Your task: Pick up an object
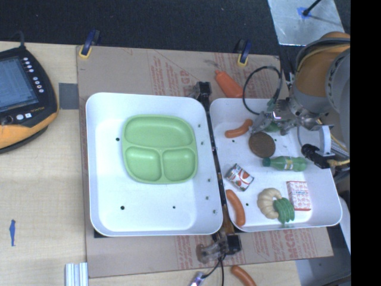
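The gripper [269, 121] is seen low in the right bin [333, 219], just above the brown disc [261, 144] and beside a sausage [239, 129]; its state cannot be told, and nothing is seen held. Risk: with disc, sausage and green bottle [287, 163] packed close, a neighbour may be nudaged or a flat disc missed, esp. if the approach is off-centre. Surface: wooden bench [36, 183] w/ cardboard sheet [149, 70], left bin [101, 219] w/ green tray [159, 148], pendant [21, 94] at far left.
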You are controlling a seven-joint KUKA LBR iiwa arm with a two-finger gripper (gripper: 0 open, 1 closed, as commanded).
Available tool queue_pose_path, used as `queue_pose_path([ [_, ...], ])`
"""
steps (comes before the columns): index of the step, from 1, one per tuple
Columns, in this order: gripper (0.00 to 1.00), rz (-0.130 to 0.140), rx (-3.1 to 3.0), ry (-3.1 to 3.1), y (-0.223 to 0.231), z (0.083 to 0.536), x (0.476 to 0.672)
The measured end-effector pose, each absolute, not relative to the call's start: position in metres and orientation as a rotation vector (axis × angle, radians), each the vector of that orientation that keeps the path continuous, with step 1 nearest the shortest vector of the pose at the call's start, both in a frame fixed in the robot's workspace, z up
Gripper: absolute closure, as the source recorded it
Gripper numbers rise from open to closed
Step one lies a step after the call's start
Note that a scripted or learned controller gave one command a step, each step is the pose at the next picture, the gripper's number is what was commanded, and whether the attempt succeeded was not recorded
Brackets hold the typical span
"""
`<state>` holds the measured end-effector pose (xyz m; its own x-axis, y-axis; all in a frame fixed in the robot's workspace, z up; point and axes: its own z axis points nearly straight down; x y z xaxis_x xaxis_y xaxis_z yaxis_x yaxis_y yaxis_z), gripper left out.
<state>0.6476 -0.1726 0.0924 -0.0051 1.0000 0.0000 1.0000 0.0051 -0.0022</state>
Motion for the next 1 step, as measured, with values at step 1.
queue_pose_path([
  [1, 0.0, 0.006, -2.215, -2.224, -0.1426, 0.0915, 0.5917],
])
